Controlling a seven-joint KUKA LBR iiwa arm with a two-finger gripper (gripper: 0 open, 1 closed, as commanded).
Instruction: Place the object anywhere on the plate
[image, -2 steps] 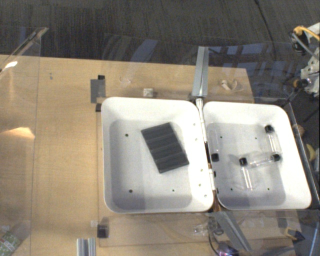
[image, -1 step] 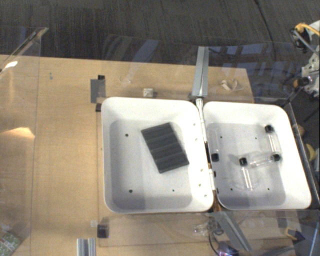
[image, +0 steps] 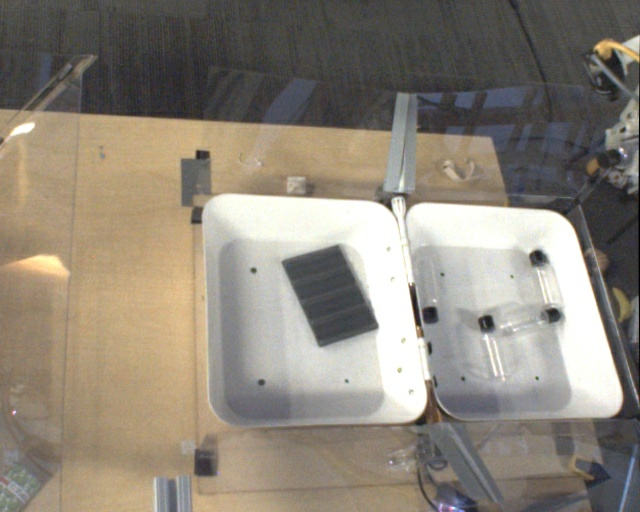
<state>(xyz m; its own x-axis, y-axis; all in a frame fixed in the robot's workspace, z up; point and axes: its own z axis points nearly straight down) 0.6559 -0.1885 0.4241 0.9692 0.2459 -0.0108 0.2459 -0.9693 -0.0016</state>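
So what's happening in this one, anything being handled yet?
Nothing is being handled at this moment. The dark grey ribbed plate lies tilted in the left bin with nothing on it. Three clear tubes with black caps sit in the right bin, two of them meeting at an angle near the middle and one apart toward the far right corner. The placing has not begun.
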